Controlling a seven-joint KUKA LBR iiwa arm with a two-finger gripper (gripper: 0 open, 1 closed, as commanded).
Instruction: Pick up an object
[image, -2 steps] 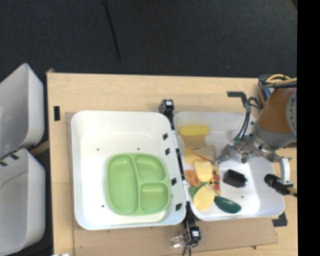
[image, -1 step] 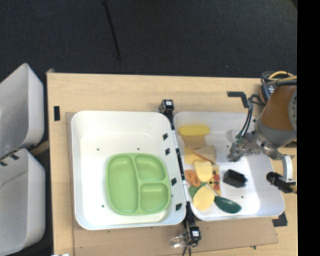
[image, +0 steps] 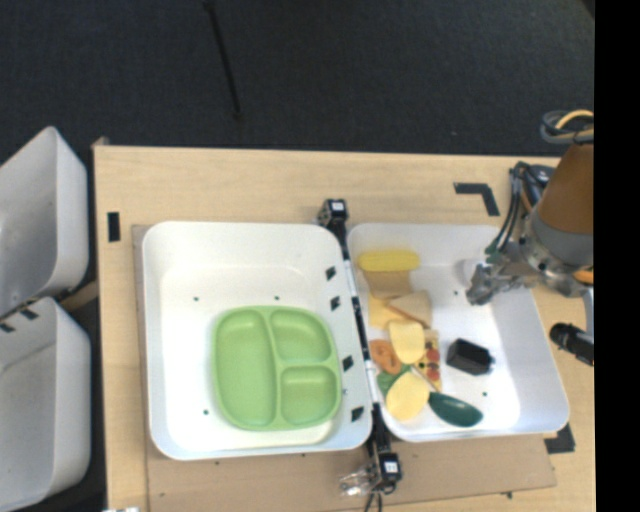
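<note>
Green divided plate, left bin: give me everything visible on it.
The green divided plate is pale green, looks like matte plastic, rounded-rectangular, with three compartments: one long on the view's left, two smaller on the right. It lies flat, right side up, on the floor of the left bin, toward the near right corner. Nothing sits in its compartments; the gripper is over the other bin.

We see a wooden bench bearing two white bins: the left bin holds a green divided tray; the right bin adjoins it.
</note>
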